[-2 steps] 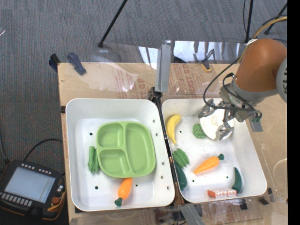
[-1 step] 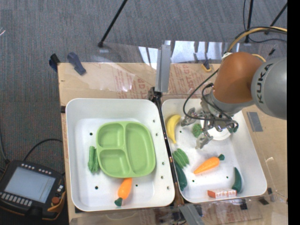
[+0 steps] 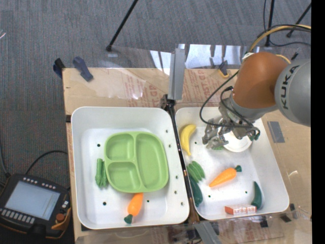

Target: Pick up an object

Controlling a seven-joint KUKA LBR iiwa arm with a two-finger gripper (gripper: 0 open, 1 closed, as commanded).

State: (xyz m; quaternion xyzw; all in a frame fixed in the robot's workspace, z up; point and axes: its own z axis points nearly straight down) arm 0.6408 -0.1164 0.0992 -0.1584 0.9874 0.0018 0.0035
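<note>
Right bin (image 3: 274,172): banana (image 3: 188,137) beside fingers (image 3: 210,138)

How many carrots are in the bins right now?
2. One carrot lies in the right bin, below the gripper. The other carrot lies in the left bin, just below the green plate. The arm may hide more.

The floor (image 3: 61,19) is covered with a dark grey carpet with fine diagonal lines. On it stand thin black tripod legs (image 3: 124,19), and another stand (image 3: 272,14) is at the upper right. The worktop (image 3: 117,85) is brown board under a shiny clear sheet that reflects light. A control pendant (image 3: 33,205) with a grey screen lies on the floor at the lower left.
</note>
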